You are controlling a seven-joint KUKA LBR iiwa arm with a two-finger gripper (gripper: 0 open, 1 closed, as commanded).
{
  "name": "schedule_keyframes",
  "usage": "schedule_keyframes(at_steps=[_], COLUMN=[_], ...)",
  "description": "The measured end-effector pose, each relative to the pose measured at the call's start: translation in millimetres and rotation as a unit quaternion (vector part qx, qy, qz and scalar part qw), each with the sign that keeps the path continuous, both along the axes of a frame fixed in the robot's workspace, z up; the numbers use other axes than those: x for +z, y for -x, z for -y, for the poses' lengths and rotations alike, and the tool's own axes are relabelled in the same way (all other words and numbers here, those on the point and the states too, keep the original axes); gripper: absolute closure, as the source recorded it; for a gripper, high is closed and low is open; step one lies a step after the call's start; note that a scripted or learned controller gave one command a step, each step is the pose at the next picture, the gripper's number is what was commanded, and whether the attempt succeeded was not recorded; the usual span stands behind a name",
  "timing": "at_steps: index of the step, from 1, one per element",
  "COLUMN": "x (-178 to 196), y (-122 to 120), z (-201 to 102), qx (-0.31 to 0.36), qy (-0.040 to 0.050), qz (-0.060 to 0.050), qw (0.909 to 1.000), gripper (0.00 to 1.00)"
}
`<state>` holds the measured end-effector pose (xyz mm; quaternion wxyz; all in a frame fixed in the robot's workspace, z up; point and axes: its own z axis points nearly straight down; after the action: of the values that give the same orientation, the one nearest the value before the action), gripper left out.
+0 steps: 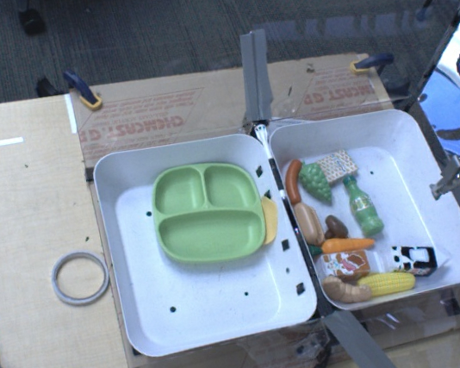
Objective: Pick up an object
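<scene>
Two bins sitting side by side on bench. Left bin (149, 323) holding divided plate (208, 211), lying toward 12 o'clock. Right bin (416, 147) holding bottle (362, 207) at centre, carrot (348, 245) lying at its 7 o'clock, corn cob (389, 283) lying at 6 o'clock wall. Tape roll (80, 276) lying on bench, 9 o'clock of left bin.

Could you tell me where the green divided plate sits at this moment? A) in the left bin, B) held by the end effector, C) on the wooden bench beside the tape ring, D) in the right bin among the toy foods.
A: the green divided plate lies flat inside the left bin, while the toy foods such as the green bottle and the corn cob are in the right bin.
</scene>
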<state>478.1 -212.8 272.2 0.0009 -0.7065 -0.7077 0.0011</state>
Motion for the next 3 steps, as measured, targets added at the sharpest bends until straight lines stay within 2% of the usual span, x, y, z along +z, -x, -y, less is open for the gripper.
schedule_keyframes(at_steps=[1,2,3], x=[-119,100,65], y=[-34,-75,-55], z=[-36,2,10], qx=[0.016,0.05,0.117], qy=[-0.0005,0.0008,0.0001], qz=[0.0,0.001,0.0], qw=[0.9999,0.9988,0.9932], gripper=[0.0,0.0,0.0])
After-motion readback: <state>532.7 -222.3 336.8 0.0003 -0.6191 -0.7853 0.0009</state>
